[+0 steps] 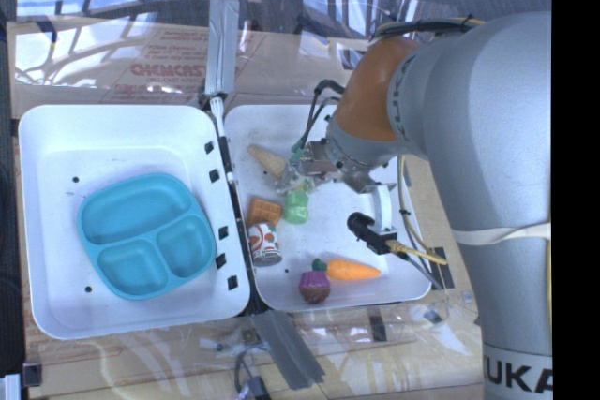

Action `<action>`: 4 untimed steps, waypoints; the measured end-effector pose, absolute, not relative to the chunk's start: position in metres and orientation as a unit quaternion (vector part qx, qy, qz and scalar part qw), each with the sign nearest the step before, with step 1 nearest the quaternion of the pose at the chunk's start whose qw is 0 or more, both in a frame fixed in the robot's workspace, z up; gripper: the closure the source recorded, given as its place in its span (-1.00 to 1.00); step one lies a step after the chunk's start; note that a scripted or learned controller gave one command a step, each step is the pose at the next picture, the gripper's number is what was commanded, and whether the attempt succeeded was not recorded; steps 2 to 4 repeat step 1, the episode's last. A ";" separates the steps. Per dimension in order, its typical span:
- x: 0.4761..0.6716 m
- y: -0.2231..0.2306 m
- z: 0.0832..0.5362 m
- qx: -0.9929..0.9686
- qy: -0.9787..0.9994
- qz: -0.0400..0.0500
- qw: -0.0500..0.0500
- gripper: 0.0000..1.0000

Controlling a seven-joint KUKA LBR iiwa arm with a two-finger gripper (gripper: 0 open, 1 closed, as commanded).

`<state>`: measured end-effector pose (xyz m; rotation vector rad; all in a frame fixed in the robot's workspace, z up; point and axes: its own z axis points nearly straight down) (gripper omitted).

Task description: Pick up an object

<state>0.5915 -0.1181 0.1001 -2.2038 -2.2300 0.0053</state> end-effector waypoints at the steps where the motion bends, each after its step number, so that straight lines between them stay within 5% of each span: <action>1: 0.632 -0.033 0.248 -0.703 -0.711 -0.004 -0.002 1.00; 4: 0.632 -0.033 0.248 -0.703 -0.711 -0.004 -0.002 1.00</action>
